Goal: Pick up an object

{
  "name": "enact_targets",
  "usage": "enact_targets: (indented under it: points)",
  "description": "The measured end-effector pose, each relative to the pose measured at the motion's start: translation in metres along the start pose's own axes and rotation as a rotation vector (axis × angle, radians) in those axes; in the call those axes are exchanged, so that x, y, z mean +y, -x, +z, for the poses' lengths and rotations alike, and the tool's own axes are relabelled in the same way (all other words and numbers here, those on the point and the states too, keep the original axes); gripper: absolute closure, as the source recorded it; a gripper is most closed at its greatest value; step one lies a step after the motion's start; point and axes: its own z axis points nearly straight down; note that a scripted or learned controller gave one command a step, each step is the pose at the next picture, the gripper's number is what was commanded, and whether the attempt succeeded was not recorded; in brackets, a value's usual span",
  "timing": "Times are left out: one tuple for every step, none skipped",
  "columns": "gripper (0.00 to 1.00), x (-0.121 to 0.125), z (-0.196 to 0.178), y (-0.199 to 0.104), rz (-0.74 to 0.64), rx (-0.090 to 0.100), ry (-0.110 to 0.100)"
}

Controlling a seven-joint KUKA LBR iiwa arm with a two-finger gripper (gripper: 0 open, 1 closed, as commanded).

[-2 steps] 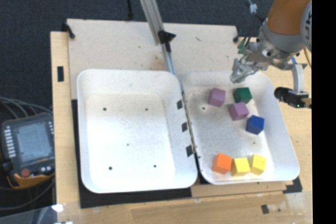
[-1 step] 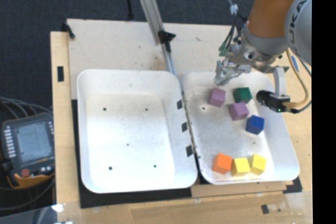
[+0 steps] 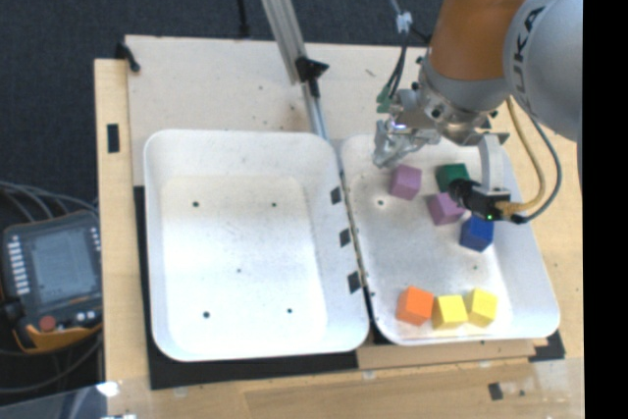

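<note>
Your gripper (image 3: 391, 148) is hovering beside the purple cube (image 3: 404, 182); you cannot tell its opening. The cube is looking light, rigid, smooth: take opposite flat faces.

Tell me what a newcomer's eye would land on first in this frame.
First the big grey arm with its orange band reaching in from the right, its gripper low over the far end of the right bin just above a purple cube. Next, the bright row at that bin's near edge: an orange cube and two yellow cubes. The left bin draws little notice beside it.
</note>
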Motion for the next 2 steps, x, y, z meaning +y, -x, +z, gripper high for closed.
enact_targets:
  points:
    - [1.0, -0.012, 0.017, -0.055, 0.0, -0.002, -0.002]
    - [1.0, -0.026, 0.014, -0.105, -0.001, 0.0, -0.002]
